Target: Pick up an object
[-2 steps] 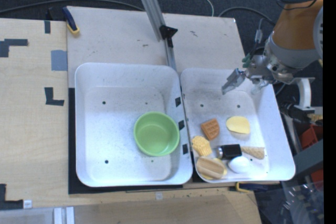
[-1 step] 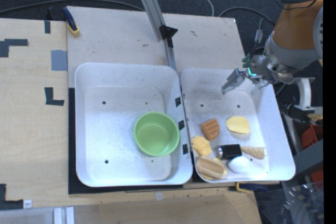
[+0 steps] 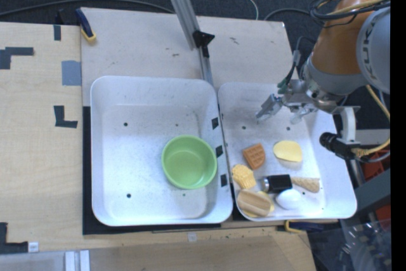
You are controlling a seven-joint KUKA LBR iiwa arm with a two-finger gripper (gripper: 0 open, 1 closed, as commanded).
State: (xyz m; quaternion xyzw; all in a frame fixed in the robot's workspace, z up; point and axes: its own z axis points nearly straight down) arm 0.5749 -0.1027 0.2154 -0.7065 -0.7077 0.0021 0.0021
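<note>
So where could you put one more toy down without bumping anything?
The left white bin has bare floor all around the round green plastic bowl, mostly toward its far and left walls. The right white bin is free at its far end, under the gripper. Its near end is crowded with small food-like toys.

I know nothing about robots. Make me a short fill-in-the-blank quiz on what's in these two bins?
1. The bowl in the left bin is ____ in colour.
2. The pincer hovers over the ____ bin.
3. The band above the arm's wrist is ____.

Missing words: green; right; orange
</note>
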